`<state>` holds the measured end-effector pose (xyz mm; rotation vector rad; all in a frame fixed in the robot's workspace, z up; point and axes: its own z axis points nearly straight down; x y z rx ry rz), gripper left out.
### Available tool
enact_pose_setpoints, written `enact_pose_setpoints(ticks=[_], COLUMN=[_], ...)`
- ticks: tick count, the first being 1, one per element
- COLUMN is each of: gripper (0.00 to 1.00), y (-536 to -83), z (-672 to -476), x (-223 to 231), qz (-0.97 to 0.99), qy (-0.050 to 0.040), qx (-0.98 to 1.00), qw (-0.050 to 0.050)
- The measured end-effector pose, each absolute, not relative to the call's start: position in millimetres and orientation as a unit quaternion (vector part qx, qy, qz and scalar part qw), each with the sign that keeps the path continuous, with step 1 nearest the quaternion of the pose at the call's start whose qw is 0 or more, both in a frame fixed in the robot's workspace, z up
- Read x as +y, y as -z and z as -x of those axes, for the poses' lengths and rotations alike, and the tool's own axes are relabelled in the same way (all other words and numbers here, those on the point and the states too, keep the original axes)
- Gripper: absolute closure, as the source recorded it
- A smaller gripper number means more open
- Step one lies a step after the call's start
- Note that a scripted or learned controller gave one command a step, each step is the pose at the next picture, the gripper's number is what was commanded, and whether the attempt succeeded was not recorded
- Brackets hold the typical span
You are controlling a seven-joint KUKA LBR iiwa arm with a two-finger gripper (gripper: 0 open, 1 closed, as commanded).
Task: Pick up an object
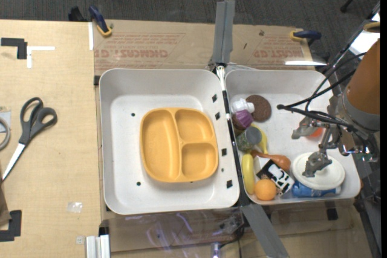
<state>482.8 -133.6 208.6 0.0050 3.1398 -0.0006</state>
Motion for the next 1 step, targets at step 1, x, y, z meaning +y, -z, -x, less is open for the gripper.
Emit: enact_pose_setpoints(ticks=[1], gripper=[0.0], y=[-110.3], z=[-484.4], x=[-119.0], qz=[0.044], qy=[0.0029], qx=[0.999], qw=[0.01])
